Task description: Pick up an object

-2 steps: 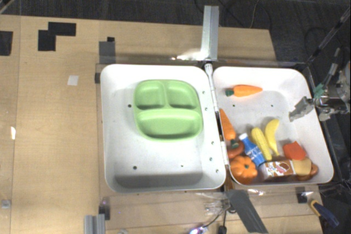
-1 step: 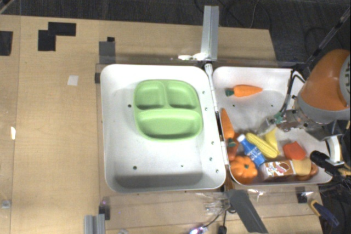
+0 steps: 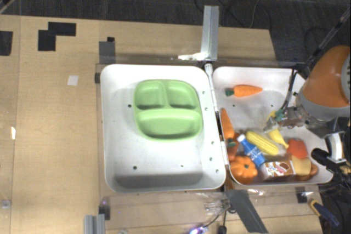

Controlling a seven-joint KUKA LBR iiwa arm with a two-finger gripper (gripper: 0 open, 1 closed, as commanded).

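The right bin [image 3: 258,76] holds several toy foods. A carrot [image 3: 245,91] lies alone near its far wall. Piled along the near wall are a corn cob [image 3: 262,141], a blue bottle [image 3: 251,152], a small pumpkin [image 3: 244,168], a brown packet [image 3: 277,169] and a red-orange piece [image 3: 297,148]. A second orange piece [image 3: 226,124] leans on the bin's left wall. My gripper [image 3: 281,117] hangs low at the bin's right side, just above a small yellow piece [image 3: 277,136] and the corn's right end. The view does not show anything held.
The left bin [image 3: 118,167] contains a green divided plate [image 3: 166,108]. The arm's orange band [image 3: 329,79] and grey wrist overhang the right bin's right wall. A metal post [image 3: 209,30] stands behind the two bins, with cables on the floor beyond.
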